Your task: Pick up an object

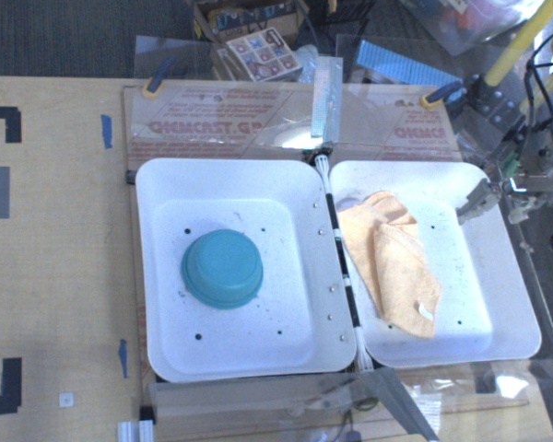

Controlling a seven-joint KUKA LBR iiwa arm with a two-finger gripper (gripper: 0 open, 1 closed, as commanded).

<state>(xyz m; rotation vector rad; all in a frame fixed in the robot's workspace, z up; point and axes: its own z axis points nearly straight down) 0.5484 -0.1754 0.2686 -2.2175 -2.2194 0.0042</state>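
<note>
left bin (157, 187): teal bowl (223, 267) upside down near centre | right bin (498, 330): crumpled tan cloth (392, 261) against left wall | gripper (487, 197): over right rim, grip state cannot tell

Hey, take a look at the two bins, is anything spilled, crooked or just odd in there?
Nothing is spilled. The tan cloth in the right bin lies crumpled and folded over itself against the divider side. The teal bowl in the left bin sits upside down. Both bin floors carry small dark specks.
</note>
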